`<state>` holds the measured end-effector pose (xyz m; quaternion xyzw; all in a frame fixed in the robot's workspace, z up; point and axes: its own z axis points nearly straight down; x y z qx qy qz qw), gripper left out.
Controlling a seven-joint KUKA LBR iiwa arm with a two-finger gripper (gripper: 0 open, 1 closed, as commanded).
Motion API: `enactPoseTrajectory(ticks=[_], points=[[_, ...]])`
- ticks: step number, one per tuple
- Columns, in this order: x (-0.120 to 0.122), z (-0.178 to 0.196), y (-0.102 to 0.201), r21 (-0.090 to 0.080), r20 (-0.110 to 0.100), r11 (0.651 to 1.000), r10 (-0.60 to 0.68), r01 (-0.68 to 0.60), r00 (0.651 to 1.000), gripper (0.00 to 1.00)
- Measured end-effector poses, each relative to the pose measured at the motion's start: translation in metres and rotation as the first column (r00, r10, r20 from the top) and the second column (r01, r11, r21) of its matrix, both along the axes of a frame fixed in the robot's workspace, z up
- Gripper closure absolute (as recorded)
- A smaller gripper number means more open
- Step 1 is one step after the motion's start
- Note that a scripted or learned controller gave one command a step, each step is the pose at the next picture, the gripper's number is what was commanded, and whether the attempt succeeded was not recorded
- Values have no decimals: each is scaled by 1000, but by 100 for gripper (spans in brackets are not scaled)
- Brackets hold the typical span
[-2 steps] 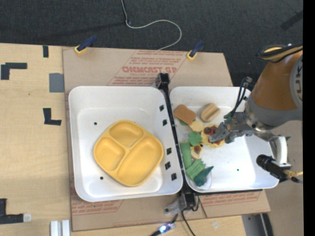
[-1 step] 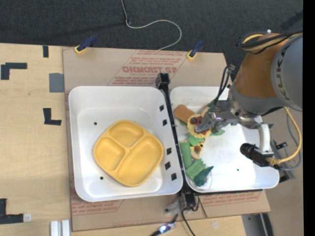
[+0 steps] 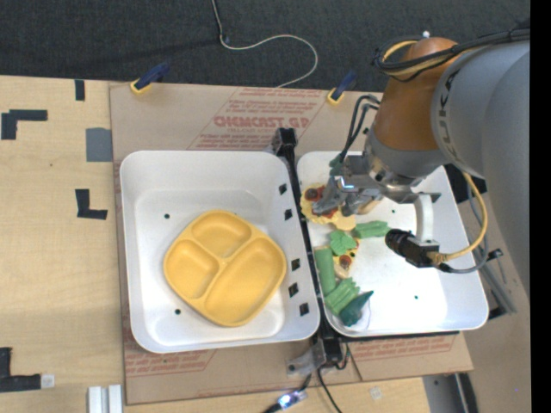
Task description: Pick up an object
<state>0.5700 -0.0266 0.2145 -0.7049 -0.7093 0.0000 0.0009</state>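
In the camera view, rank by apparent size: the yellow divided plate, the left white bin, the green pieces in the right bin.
1. Left white bin, largest.
2. Yellow divided plate, lying inside it.
3. Green pieces, each far smaller; they look similar to one another.

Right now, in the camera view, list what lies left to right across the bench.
Left bin → yellow plate → green toys → end effector → right bin.

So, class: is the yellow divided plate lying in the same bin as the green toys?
No: the yellow plate lies in the left bin, the green toys in the right bin.
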Motion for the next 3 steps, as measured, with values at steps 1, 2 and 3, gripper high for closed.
enactPoseTrajectory(ticks=[1, 2, 3], points=[[31, 18, 41, 0, 3, 1000, 0, 0, 1000, 100], [29, 16, 45, -2, -1, 1000, -6, 6, 1000, 100], [28, 7, 42, -3, -1, 1000, -6, 6, 1000, 100]])
